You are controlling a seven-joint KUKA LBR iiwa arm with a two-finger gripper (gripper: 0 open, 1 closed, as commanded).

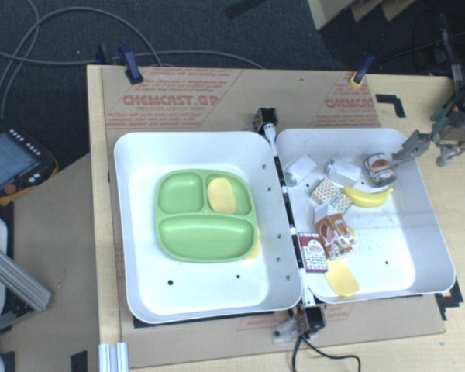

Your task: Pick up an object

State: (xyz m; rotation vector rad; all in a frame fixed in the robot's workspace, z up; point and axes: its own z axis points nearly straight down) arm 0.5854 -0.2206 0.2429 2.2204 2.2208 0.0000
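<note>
Right bin (418,231): holds the loose clutter, bunched toward its left wall and far half; its near-right floor is bare.
Left bin (132,208): carries a green divided tray (205,231) at its middle, with a pale yellow oval piece (222,195) in the tray's far-right compartment.
Gripper (428,144): at the right bin's far-right rim, coming in from the right edge of the bench. One grey finger slants down toward the rim. Whether it is apart or together cannot be told at this angle, and nothing shows between its tips.
Likely target: small round can (378,169), red-brown label with a pale top, lying tilted in the far-right part of the clutter, nearest the gripper. This is a judgement from nearness alone.
Neighbours: toy banana (368,198) lies just beside the can on its near side, curved, bright yellow. White packet (342,169) lies to the can's left.
Other items: chequered packet (330,198), brown-and-white snack pack (335,235), red-labelled carton (313,253) against the left wall, yellow oval piece (342,279) at the near edge.
Why placed so: items look dumped at random to vary the pick; the bins sit edge to edge so things can pass between them.
Risk: can is round and may roll off the tips.
</note>
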